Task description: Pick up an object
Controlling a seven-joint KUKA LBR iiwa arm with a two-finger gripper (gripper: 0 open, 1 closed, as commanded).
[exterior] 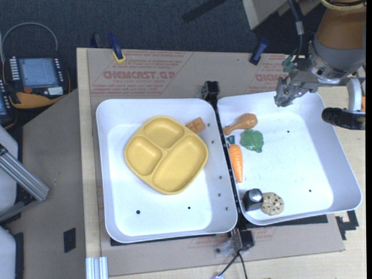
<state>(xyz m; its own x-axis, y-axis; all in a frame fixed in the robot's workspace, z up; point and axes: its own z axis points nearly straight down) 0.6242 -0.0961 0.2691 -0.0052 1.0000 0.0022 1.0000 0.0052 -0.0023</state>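
two shallow white plastic bins sit side by side on a brown cardboard-covered bench. the left white bin holds a yellow three-compartment plastic plate, with a small tan block touching its upper right rim. the right white bin holds the smaller things, all along its left side — a tan toy chicken drumstick near the top, a green leafy toy vegetable just below it, an orange toy carrot lying along the left wall, and near the front edge a small black and silver object touching a round speckled cookie. the grey two-finger gripper hangs over the right bin's upper edge, apart from every object, nothing between its fingers; whether they are wide or narrow i cannot tell.
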